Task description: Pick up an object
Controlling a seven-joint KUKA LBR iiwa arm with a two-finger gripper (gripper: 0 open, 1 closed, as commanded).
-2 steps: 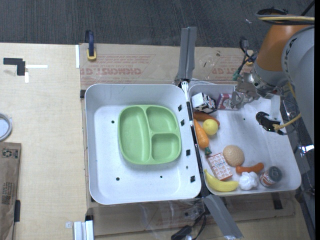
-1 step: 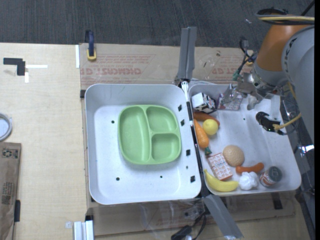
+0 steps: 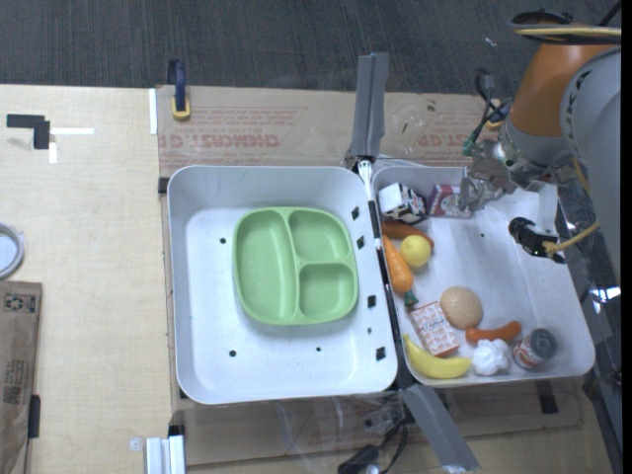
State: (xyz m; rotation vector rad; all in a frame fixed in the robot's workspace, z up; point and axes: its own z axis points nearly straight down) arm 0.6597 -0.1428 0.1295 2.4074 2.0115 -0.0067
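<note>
The gripper (image 3: 472, 194) is seen low at the right bin's (image 3: 563, 294) far edge; its grasp state cannot be told. Toy foods, among them a lemon (image 3: 416, 251) and banana (image 3: 435, 360), are scattered along the bin's left and near sides.

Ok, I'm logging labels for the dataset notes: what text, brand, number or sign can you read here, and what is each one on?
"CHEMCAT" or similar, red print, upside down and partly blurred: cardboard sheet behind the bins.
Recycling-type symbol, faint: brown cardboard piece at the left edge.
Red and white print, too small to read: small packet in the right bin.
Label, too blurred to read: small can.
Black and white print, unreadable: small box.
</note>
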